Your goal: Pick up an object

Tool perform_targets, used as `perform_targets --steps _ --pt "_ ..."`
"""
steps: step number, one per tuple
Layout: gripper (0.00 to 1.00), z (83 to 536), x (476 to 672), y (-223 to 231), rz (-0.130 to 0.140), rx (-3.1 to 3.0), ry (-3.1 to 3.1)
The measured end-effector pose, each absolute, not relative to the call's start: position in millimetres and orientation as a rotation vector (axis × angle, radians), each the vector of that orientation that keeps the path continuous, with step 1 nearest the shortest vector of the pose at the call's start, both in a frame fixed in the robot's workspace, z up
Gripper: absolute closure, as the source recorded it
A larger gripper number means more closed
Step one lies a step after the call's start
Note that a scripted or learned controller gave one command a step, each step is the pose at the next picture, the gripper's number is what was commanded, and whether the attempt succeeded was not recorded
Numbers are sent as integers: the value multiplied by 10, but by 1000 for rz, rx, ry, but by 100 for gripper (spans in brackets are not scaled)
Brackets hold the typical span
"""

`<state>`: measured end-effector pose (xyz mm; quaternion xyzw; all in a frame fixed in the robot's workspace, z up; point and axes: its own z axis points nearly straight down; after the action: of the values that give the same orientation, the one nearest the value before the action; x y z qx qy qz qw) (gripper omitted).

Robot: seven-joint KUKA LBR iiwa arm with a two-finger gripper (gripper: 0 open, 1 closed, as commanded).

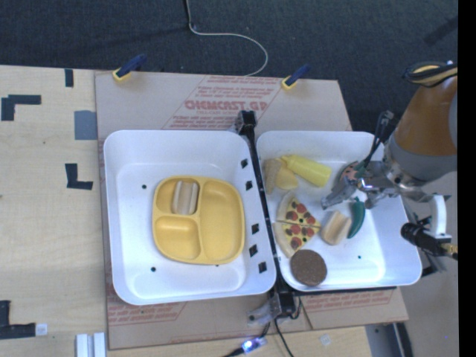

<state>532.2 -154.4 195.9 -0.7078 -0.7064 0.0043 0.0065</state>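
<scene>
Since the task names no particular item, I log the green pepper (358, 219) as the likeliest candidate: it sits in the right bin (387, 274), just below and slightly right of the gripper (336, 196), long axis running near-vertical in the camera view with a slight lean. Touching its left side is the bread roll (335, 227), tilted, lying directly under the fingertips and nearer to them than the pepper.

Gripper: low over the right bin, fingers pointing left and down toward the roll. I cannot tell from here whether they are spread or closed, and I see nothing between them. The arm (428, 125) enters from the right with its orange band above the wrist.

Further items, right bin:
- pizza slice (297, 225), left of the roll, just beside it
- brown round disc (308, 267), near the front wall
- yellow corn-like piece (309, 170), toward the back
- pale wedge (276, 174), against the divider

Left bin (123, 162): yellow divided plate (216, 222) holding a tan piece (184, 196) in its upper-left compartment, well apart from the gripper.

My judgement: the next move turns on a short drop toward the roll or a small shift right to the pepper, closing across its narrow width
</scene>
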Motion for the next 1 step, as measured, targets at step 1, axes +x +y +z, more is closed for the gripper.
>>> perform_targets --steps 1 --pt "0 2031 5352 -1544 2 -2219 -2221"
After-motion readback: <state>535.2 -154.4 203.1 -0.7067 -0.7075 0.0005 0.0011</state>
